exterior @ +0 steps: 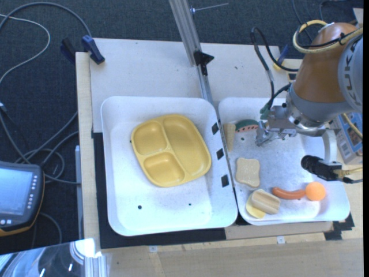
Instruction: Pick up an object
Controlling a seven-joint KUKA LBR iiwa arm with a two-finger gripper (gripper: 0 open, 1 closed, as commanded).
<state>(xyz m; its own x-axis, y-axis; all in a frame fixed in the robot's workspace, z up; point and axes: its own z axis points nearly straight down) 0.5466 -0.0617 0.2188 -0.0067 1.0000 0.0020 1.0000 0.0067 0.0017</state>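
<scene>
The right white bin (337, 209) holds several toy foods. A slice of bread (248, 172) lies near its middle left, and a small bun (263, 202) sits at its front. An orange sausage shape (290, 193) and an orange ball (315, 191) lie side by side at the front right. A green and red piece (247, 126) and a beige piece (229, 136) rest by the bin's left wall at the back. My gripper (270, 134) hangs low over the back of this bin, just right of the green and red piece. I see nothing held in it.
The left white bin (121, 212) holds a yellow divided plate (170, 150). A slanted metal pole (190, 33) runs down to the gap between the bins. A black part (317, 166) juts out beside the arm, over the right bin. A blue clamp (92, 49) grips the bench's back left corner.
</scene>
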